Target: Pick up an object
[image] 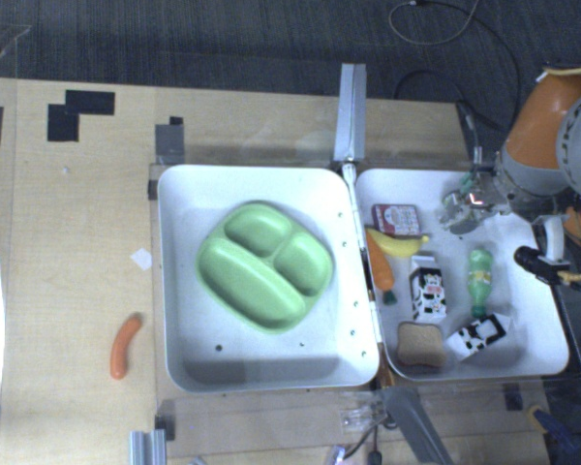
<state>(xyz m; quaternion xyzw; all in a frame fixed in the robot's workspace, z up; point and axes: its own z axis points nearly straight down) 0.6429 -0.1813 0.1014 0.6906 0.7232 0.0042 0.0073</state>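
Observation:
The right bin (547, 352) holds several small objects: a red-and-white packet (399, 219), a banana (397, 243), an orange carrot (382, 269), a cow-patterned carton (427, 294), a green bottle (479, 279), a second cow-patterned carton (477, 335) and a brown sponge-like block (421, 345). My gripper (468, 204) hangs over the bin's upper right part, above and to the right of the packet. Nothing shows between its fingers.
The left bin (179, 260) holds a green three-compartment plate (263, 264). An orange sausage-shaped toy (124, 346) lies on the bench left of the bins. A metal divider post (349, 114) stands between the bins at the back. The arm (557, 134) fills the right edge.

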